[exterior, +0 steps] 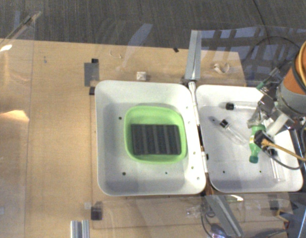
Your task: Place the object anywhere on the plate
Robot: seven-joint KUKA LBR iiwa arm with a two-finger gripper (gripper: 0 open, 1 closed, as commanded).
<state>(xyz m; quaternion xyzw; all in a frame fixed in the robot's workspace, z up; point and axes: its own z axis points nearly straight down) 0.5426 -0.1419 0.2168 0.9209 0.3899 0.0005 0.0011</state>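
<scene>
A green plate (154,117) with a dark ridged centre lies in the left bin (108,133). In the right bin (217,177), a small green object (253,152) stands or lies near the right side. My gripper (258,132) hovers directly over its upper end, and the wrist hides where the two meet. I cannot tell whether the green object is touched or gripped.
Two clear tubes with black caps lie in the right bin, one at the back (237,105) and one slanted in the middle (231,129). A metal divider post (193,53) rises behind the seam between the bins. Bare wooden bench surrounds both bins.
</scene>
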